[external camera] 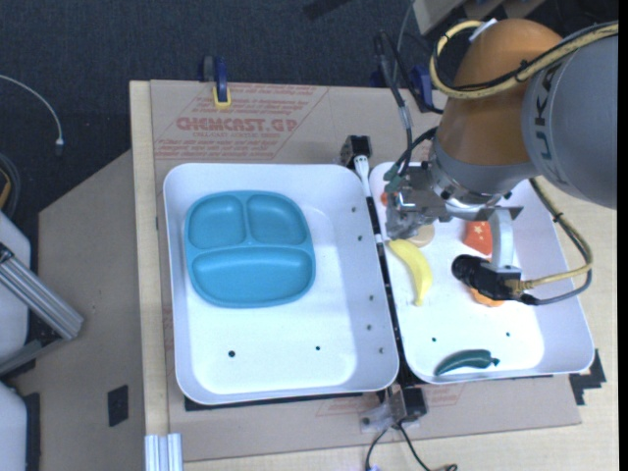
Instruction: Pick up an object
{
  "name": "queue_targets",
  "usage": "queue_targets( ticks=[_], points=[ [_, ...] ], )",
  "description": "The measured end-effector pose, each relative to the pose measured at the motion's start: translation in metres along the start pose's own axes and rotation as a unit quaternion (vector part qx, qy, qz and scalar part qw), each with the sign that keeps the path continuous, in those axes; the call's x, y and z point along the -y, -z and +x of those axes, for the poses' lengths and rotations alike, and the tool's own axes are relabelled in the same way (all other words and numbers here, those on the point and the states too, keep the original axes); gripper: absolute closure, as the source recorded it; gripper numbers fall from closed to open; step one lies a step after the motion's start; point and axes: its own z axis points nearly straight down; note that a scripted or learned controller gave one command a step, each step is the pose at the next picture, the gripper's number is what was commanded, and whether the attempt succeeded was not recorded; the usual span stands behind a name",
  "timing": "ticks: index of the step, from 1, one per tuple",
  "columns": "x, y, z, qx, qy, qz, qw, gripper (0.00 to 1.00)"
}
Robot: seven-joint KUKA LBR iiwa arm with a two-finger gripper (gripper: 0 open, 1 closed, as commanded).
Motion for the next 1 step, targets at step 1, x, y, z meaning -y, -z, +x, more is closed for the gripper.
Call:
queue_targets(
  ticks=[1],
  points=[
    [-0.0002, -0.0066, 0.0541, 0.0, 0.0, 0.0, 1.0, 1.0]
  ],
)
